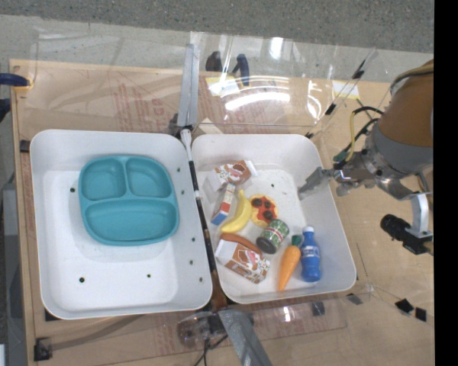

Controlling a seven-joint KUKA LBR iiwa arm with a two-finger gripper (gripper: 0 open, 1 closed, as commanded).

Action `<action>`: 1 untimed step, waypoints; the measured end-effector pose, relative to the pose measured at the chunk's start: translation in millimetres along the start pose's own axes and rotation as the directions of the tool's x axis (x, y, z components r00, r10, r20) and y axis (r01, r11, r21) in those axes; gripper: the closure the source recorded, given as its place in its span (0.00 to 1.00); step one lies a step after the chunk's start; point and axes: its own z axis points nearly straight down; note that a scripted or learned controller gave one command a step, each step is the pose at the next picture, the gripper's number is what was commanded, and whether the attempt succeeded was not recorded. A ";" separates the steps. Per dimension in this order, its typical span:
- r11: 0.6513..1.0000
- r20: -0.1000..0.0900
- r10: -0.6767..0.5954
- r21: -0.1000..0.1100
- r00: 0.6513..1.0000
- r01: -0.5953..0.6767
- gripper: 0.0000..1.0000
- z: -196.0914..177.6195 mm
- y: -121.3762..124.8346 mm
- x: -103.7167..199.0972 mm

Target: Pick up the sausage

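Note:
The sausage (pixel 240 242) is a short reddish-brown link lying in the right bin (pixel 290 149), wedged between the yellow banana (pixel 240 213) above it and a small brown-and-white carton (pixel 244 264) below it. My gripper (pixel 311 183) hangs over the right side of that bin, near its right wall, about a hand's width up and to the right of the sausage. Nothing is seen in its grasp.
Around the sausage lie a green can (pixel 272 235), an orange carrot (pixel 288 266), a blue bottle (pixel 311 255), a red-and-yellow toy (pixel 263 204) and two snack packs (pixel 230 183). The left bin (pixel 53 280) holds a teal divided plate (pixel 128 199). A clear screen (pixel 275 90) stands behind the bins.

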 end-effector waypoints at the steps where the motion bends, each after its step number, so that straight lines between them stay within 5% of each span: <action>1: 1.000 -0.001 -0.004 0.002 1.000 0.004 0.00 44.5 4.1 72.2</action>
